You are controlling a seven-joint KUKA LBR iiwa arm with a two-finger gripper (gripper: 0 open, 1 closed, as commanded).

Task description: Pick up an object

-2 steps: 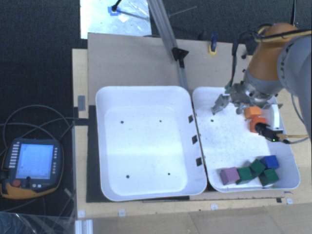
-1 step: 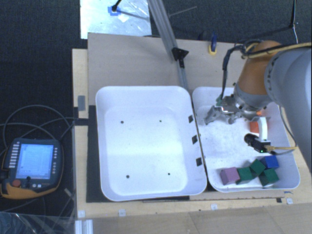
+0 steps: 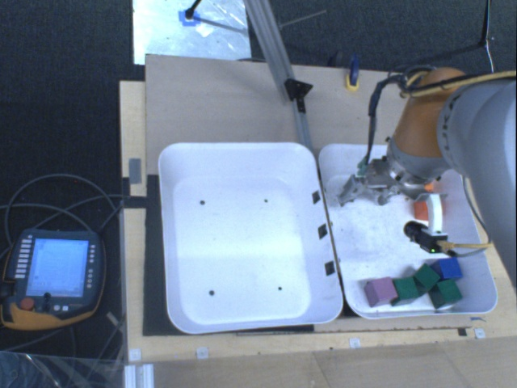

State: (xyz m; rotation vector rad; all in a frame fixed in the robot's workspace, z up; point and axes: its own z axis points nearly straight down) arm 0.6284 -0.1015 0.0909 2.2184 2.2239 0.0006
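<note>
A grey KUKA arm (image 3: 485,128) with an orange band (image 3: 420,128) above its wrist reaches in from the right over a pale desk (image 3: 226,103) that carries two shallow white bins side by side. Its end effector (image 3: 362,199) hangs over the upper part of the right bin (image 3: 367,245), near the wall shared with the left bin (image 3: 242,241). The fingers (image 3: 346,196) are splayed apart with nothing between them.

The objects to be picked lie well apart from the end effector, clustered along the right bin's near edge. A purple block (image 3: 376,291) sits at the left of the group. Just beside it are green blocks (image 3: 405,288), three in all, running toward the bin's lower right corner. A blue block (image 3: 449,268) sits at the upper right of the cluster, touching the green ones. An orange object (image 3: 421,209) lies farther up the bin on its right side, close under the wrist and partly hidden, so its shape cannot be made out.

A slanted metal pole (image 3: 271,39) crosses the desk's far edge. On the dark floor to the left, a teach pendant (image 3: 52,277) with a lit screen rests among looped cables (image 3: 48,192). A shiny sheet (image 3: 190,18) lies on the floor beyond the desk.
</note>
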